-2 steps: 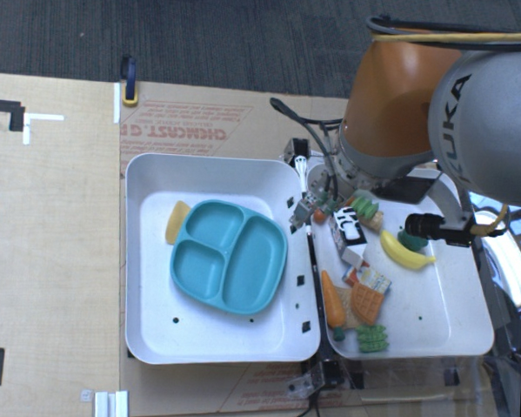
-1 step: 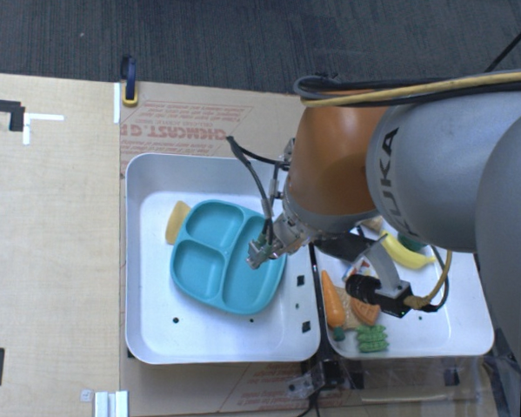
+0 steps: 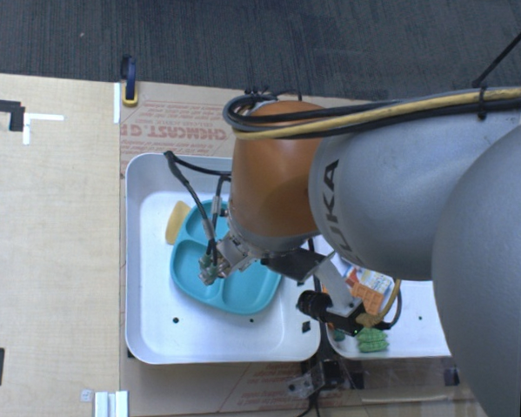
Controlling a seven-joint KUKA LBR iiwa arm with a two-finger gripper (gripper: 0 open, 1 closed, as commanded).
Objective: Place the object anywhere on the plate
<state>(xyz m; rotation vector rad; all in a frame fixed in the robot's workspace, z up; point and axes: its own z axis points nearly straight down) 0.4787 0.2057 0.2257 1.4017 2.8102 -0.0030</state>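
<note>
Two white bins sit side by side on the counter; I see the left bin (image 3: 150, 328) holding a teal plate (image 3: 243, 294), smooth moulded plastic with divided compartments. A flat yellow piece (image 3: 176, 221), wedge-like, leans at the plate's left rim, partly in the bin. The arm (image 3: 279, 187), glossy orange band over matte grey, covers most of the plate. The gripper (image 3: 210, 269) hangs over the plate's left compartment, something small and greenish-dark at its tip; too blurred for me to call it the object or part of the tool. Jaws state: cannot tell. My read: placing step, near release, if anything is held. Next move calls for a gentle opening low over the plate, then a straight lift. The right bin (image 3: 428, 338) carries an orange-white packet (image 3: 371, 292) and a knobbly green item (image 3: 372, 341), touching nothing teal.
</note>
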